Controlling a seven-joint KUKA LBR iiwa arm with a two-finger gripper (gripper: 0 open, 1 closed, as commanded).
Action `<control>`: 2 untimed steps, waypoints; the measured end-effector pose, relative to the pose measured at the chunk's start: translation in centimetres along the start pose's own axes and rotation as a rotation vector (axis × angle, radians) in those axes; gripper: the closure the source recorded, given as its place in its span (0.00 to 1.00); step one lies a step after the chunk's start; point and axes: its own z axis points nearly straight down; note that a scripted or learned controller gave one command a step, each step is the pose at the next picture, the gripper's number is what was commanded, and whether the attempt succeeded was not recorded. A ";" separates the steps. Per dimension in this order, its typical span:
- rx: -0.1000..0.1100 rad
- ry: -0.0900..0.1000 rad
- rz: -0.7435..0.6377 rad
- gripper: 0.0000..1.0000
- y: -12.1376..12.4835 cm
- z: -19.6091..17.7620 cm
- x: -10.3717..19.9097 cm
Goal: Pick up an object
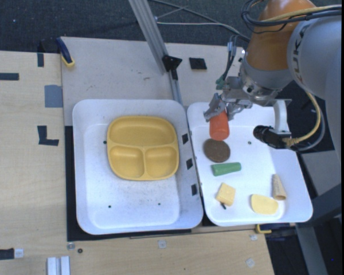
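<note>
Your bench [120, 79] is pale wood, and two white bins sit on it side by side. Look in the left bin [92, 199] and you see a yellow plate [142, 146] with three parts.

Now look in the right bin [298, 205]. An orange cylinder [219, 127] is up near the top left corner. The gripper [222, 109] is right over it, and its fingers [211, 112] sit at the cylinder's top end. You cannot tell if the jaws are squeezing it or just resting beside it, because the fingers blur into the cylinder's top.

Just below the cylinder is a round brown cookie [217, 150]. Below that lies a small green stick [226, 168]. Nearer the front you see a yellow cheese wedge [225, 194] and a flat yellow slice [264, 204]. A tan cone [279, 187] lies by the right wall. The grey arm [321, 44] with its orange band [278, 30] reaches in from the right.
</note>
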 end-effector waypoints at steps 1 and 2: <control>0.000 0.001 -0.003 1.00 -0.6 0.8 6.3; 0.001 0.001 -0.003 1.00 -1.2 2.4 12.0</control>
